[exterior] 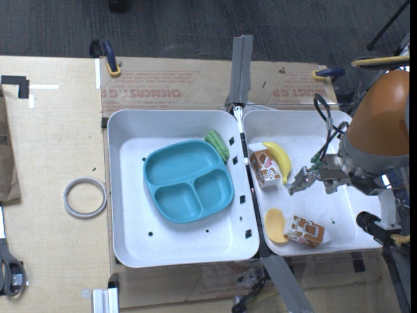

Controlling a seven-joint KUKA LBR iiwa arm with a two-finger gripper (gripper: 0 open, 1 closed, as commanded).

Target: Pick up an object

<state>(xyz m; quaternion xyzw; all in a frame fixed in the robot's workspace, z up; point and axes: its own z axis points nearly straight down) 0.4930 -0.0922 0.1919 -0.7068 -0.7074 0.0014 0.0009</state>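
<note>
Two white bins sit side by side on my bench.

Left bin (124, 194): I log one blue divided plate (189, 181) with three compartments, lying flat near the middle, and one green leafy item (218, 145) just beside the plate's upper right edge, close to the wall between the bins.

Right bin (339, 237): I count four objects. One banana (281, 160) lies in the upper left part, curving downward. One small carton (265, 168), red and white, rests touching the banana's left side. One yellow rounded piece (276, 225) lies near the lower left corner. One brown snack box (306, 231) lies tilted, touching the yellow piece on its right.

Arm: I see it enter from the right, orange band high at the edge, grey wrist below it. The gripper (300, 181) hangs over the middle of the right bin, just right of the banana and carton and above the brown box. Its fingers look parted and I see nothing between them.

Outside the bins, on the bench to the left: one grey ring (85, 197), one pair of scissors (11, 272) at the lower left edge, and one brown paper bag (8, 155) at the far left.
</note>
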